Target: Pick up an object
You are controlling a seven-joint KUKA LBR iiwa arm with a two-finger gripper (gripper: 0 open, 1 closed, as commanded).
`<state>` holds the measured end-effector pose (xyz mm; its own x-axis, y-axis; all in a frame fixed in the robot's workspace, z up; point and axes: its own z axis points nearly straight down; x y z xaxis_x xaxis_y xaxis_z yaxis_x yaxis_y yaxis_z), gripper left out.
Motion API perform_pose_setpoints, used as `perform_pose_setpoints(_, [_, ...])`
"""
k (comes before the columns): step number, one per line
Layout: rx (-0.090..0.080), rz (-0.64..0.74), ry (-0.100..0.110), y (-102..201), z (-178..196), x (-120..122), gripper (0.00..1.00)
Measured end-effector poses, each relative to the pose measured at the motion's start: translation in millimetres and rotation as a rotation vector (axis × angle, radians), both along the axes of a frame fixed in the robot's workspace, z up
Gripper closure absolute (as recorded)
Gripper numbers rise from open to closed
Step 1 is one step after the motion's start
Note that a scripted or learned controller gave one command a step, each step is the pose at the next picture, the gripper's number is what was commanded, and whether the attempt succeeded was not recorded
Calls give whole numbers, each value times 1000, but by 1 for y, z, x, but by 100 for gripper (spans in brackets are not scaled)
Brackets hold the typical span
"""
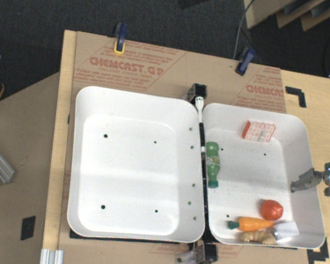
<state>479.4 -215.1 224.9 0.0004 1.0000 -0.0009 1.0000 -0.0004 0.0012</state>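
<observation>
Two shallow white plastic bins sit side by side on a brown cardboard-covered worktop [162,66] printed with red lettering. The left bin [93,117] occupies the centre-left of the frame; the right bin [310,150] occupies the centre-right. Their inner rims meet along a line running from upper centre to lower centre.

Contents of the right bin:
- A green plastic bottle with a pale label [212,163] lies lengthwise just beside the inner rim, at the bin's left side.
- A small red-and-white patterned box [258,131] lies near the bin's upper wall, well apart from the bottle.
- A round red tomato-like object [271,209] sits toward the lower right.
- An orange carrot-shaped object [254,224] lies just below the red one, close to it.
- A tan knobbly ginger-like object [258,237] touches the carrot's lower edge, near the bin's lower wall.
- A pale, whitish item [287,230] lies at the right end of this cluster; its nature cannot be told.

The grey gripper [305,182] enters at the right edge of the frame, over the right bin's right side, above the red object and apart from it. Nothing shows between the fingers; whether they are released or clenched cannot be told.

Two blue clamps [244,60] grip the worktop's upper edge.
</observation>
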Motion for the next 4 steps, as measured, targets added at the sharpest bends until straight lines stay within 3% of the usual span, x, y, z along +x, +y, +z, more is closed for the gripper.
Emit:
perform_pose_setpoints(1, [4, 3, 4, 61, -144, 0, 0])
perform_pose_setpoints(2, [-2, 1, -4, 37, -140, 49, 0])
perform_pose_setpoints(3, [-5, 1, -8, -12, -72, 89, 0])
perform_pose_setpoints(4, [12, 3, 4, -4, -142, 38, 0])
